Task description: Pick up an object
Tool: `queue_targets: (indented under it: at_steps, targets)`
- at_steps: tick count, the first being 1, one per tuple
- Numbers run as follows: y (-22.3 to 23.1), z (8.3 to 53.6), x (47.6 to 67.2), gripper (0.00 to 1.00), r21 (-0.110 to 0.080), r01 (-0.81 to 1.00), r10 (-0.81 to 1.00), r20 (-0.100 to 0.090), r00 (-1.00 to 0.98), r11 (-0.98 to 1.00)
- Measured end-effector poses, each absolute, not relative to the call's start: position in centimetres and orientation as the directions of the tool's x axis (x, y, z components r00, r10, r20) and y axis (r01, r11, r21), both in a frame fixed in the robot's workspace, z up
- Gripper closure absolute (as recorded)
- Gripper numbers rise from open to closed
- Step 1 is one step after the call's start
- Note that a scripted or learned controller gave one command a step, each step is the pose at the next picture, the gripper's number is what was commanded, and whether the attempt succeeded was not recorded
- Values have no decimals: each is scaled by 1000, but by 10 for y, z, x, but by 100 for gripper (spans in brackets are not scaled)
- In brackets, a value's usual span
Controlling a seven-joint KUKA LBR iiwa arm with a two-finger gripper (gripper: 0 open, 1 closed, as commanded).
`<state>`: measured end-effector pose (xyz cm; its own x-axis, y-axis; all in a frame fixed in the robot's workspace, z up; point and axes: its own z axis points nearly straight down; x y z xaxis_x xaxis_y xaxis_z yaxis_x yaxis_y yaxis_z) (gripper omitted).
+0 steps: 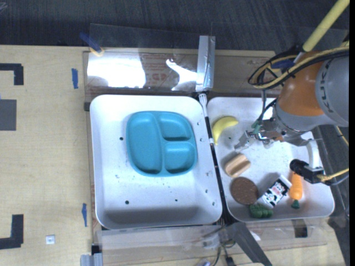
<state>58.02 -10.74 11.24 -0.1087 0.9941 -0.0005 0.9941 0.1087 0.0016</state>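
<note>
Gripper [248, 138], finger state impossible to tell, apparently carries nothing yet; yellow banana [223, 127] lies at its ten o'clock, unpicked.

A: Bench surface?
B: Pale plywood top [44, 165], black angle marks at left, blue tape strips [74, 77] near the bins.

A: Far side?
B: Dark carpet floor [166, 7]; a clear plastic sheet [138, 71] catching bright glare, one upright metal bracket [205, 62] at its right end.
</note>
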Motion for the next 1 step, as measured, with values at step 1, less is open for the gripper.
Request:
queue_targets:
  at_steps: [1]
  targets:
    - [-103, 88, 508, 0, 7, 1000, 1000, 1, 5, -5]
